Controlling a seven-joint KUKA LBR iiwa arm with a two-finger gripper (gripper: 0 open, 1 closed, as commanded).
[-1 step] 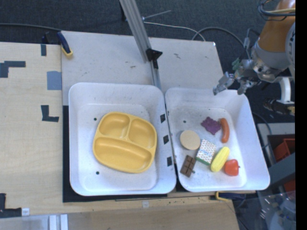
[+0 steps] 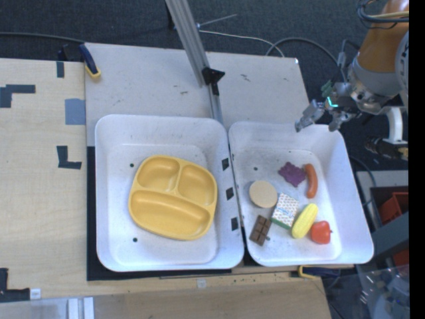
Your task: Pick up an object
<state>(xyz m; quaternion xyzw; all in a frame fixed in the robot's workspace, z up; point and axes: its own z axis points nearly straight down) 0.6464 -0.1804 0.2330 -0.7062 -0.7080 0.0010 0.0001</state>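
In the camera view, the grey arm with its orange band (image 2: 382, 42) is reaching in from the right, and its hand (image 2: 319, 117) is hovering over the far right corner of the right bin (image 2: 345, 171), above the rim and well apart from the things lying inside. Nothing is sitting between its fingers; whether they are spread or closed I cannot tell at this angle.

The right bin is holding all the small things, gathered toward its near half. A purple piece (image 2: 291, 173) is lying just beside an orange sausage (image 2: 310, 180), which is lying lengthwise to its right. Nearer the camera, a round tan biscuit (image 2: 263, 194) is sitting to the left, with a small patterned box (image 2: 285, 210) just beside it. A yellow corn-like piece (image 2: 304, 220) is resting against the box's right side, and a red tomato-like piece (image 2: 321, 232) is sitting next to it, closest to the bin's near right corner. A brown chocolate bar (image 2: 260, 230) is lying tilted near the bin's left wall, just below the biscuit.

The left bin (image 2: 109, 178) is carrying a yellow divided plate (image 2: 172, 197), lying flat near its middle.

Both bins are sitting side by side on the table (image 2: 133, 78), and a slanted metal rail (image 2: 189, 32) is crossing above the table's far side
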